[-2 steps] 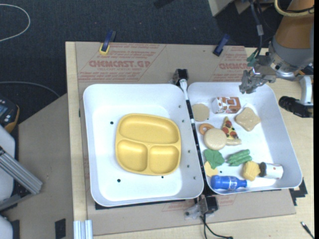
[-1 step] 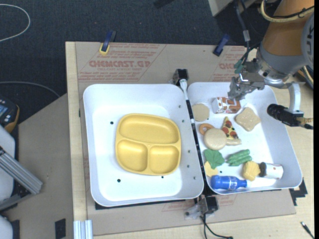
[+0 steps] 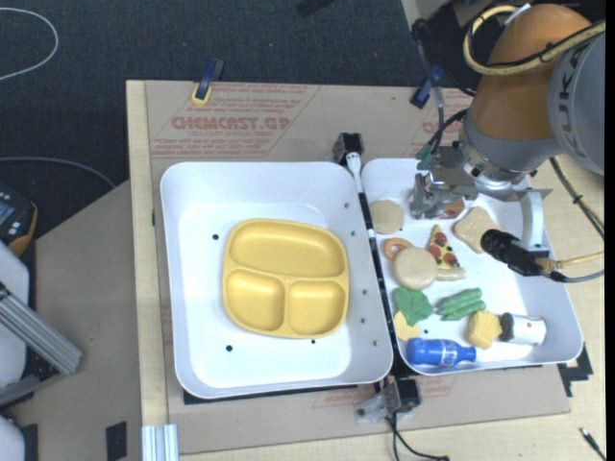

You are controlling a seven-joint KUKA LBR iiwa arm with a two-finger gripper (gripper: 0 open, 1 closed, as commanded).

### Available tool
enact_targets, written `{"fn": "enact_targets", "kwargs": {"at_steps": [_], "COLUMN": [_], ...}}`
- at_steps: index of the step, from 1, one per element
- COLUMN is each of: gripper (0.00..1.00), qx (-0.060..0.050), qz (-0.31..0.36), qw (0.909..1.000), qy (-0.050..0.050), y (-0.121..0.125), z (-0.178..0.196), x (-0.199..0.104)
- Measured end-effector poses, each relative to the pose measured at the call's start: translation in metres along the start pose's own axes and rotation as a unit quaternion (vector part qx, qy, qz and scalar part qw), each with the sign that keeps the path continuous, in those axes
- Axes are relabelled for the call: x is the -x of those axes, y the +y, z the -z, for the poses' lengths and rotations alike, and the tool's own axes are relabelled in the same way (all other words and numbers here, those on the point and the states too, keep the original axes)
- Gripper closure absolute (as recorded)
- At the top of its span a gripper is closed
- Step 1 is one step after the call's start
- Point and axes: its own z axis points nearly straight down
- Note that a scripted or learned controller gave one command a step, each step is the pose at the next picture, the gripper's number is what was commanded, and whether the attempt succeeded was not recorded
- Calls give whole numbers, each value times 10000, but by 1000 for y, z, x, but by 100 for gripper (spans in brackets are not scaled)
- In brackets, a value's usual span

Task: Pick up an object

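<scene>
Red-topped pizza slice point(image 3: 443, 252) just below the hand point(image 3: 430, 198), apart.

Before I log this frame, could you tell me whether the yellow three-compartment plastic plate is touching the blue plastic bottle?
Apart. The camera view shows the yellow three-compartment plastic plate in the left bin and the blue plastic bottle in the right bin, with both bins' rims between them.

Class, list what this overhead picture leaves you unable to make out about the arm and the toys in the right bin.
- Gripper fingers: camera view, too blurred and small to read.
- What lies beneath it in the right bin: the gripper body covers it.
- Arm: cut off by the top and right edges.
</scene>
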Motion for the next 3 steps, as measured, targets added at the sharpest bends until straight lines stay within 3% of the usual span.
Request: {"fn": "enact_targets", "kwargs": {"at_steps": [2, 3], "gripper": [100, 100], "qx": [3, -2], "qz": [-5, -23], "qw": [10000, 10000], "qy": [-4, -12], "y": [-56, -55], "z": [9, -7], "x": [-80, -87]}}
